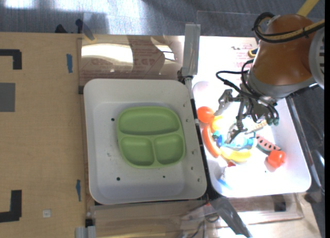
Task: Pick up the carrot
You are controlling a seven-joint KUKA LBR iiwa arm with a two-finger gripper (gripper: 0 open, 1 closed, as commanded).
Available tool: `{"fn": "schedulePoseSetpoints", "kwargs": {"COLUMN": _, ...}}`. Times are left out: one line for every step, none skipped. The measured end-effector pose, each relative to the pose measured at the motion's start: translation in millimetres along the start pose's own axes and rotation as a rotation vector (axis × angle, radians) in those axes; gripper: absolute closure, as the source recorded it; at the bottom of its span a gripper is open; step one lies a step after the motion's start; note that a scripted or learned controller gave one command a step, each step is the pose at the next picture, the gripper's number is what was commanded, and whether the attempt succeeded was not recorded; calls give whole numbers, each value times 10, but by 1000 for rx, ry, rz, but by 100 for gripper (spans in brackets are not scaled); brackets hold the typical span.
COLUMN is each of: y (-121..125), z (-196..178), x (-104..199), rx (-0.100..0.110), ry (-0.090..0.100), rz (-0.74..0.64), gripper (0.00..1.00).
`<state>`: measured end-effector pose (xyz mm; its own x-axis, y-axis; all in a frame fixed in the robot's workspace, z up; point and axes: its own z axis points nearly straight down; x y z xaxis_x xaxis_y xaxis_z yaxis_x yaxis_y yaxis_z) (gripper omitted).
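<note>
The carrot [209, 141] is a slim orange piece lying at the left side of the right bin [294, 177], close to the wall between the bins. It sits at the left edge of a pile of toy food. My gripper [231, 118] hangs over that pile, just right of and above the carrot. Its fingers look open, with nothing between them. The grey arm with its orange band [282, 51] reaches in from the upper right.
Around the carrot lie an orange ball [205, 113], a yellow banana [236, 154], a blue piece [242, 140], a watermelon slice [263, 143] and a red fruit [276, 158]. The left bin [98, 128] holds a green divided plate [150, 136].
</note>
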<state>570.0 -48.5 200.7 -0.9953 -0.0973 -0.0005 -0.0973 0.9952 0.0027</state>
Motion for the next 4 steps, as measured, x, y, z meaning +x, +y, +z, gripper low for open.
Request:
{"fn": "schedulePoseSetpoints", "kwargs": {"y": -4, "z": 160, "x": -368, "rx": 2, "ry": -6, "rz": 55, "gripper": 0}}
{"fn": "schedulePoseSetpoints", "kwargs": {"y": -448, "z": 1031, "x": -22, "rx": 1, "ry": 2, "rz": -62, "gripper": 0}}
{"fn": "schedulePoseSetpoints", "kwargs": {"y": -496, "z": 1112, "x": -646, "rx": 4, "ry": -12, "rz": 63, "gripper": 0}}
{"fn": "schedulePoseSetpoints", "kwargs": {"y": -503, "z": 1105, "x": -267, "rx": 2, "ry": -12, "rz": 323, "gripper": 0}}
